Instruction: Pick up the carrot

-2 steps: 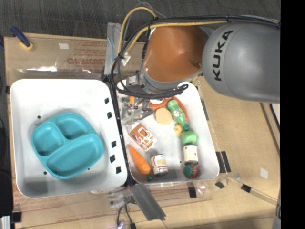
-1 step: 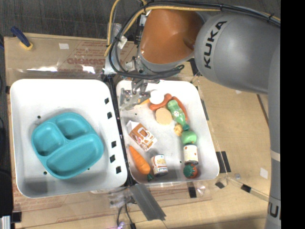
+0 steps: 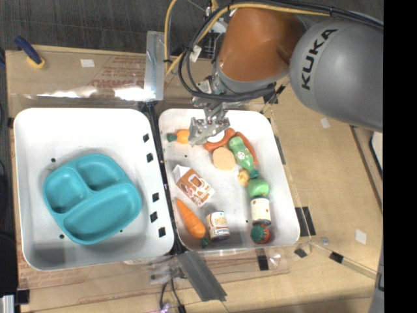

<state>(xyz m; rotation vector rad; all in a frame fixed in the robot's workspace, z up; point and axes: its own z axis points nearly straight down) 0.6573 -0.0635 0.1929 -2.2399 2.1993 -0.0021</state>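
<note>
Carrot (image 3: 191, 219), orange with a green tip, lies loose near the front of the right bin (image 3: 280, 175), slanting along its left wall, with a small jar (image 3: 218, 226) just beside it on the right. Nothing touches it, so the pick looks not yet begun. A little further back sits a small printed carton (image 3: 193, 186), and along the bin's right side runs a row of toy foods: a brown bottle (image 3: 260, 211), a green piece (image 3: 258, 188), and an orange-and-green packet (image 3: 242, 150) beside a pale round slice (image 3: 223, 160). At the far end of this bin the pincer (image 3: 208, 130) hangs low over the clutter, well apart from the carrot; whether it is spread or pressed together cannot be told. The grey arm (image 3: 326, 51) with its orange band reaches in from the right. The left bin (image 3: 39, 129) holds a turquoise divided plate (image 3: 91, 196). Both bins rest side by side on the worktop (image 3: 326, 194), probably so things can move between them.
</note>
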